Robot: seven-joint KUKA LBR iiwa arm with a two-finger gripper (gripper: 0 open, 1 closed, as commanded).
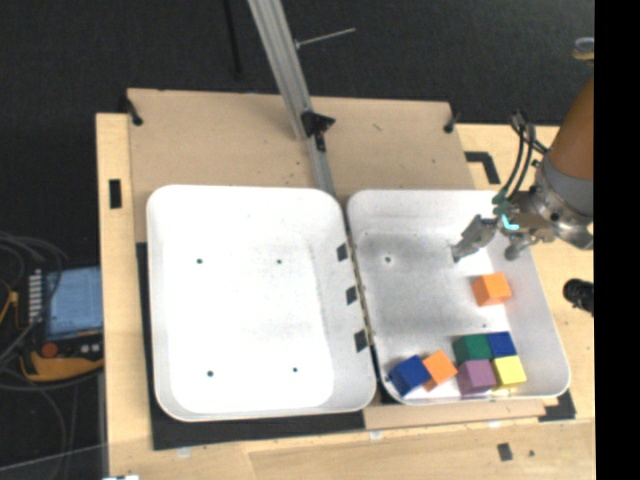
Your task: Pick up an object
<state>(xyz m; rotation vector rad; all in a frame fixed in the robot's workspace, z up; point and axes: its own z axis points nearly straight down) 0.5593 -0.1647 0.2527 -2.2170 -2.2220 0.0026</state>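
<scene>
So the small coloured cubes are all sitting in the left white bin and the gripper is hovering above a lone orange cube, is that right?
Not quite: the bin is wrong. The camera view shows the small coloured cubes in the right shallow white bin, not the left one. The rest holds: the two-finger gripper hangs just above and beside the lone orange cube, which sits apart from the cluster near the bin's front edge.

The gripper (492, 239) hangs over the right bin (420, 268), fingers spread, just above a lone orange block (491, 289). Along the bin's near edge sits a cluster — blue (408, 373), orange (439, 367), green (472, 349), purple (477, 375), yellow (510, 370). The left bin (245, 303) lies beside it.
</scene>
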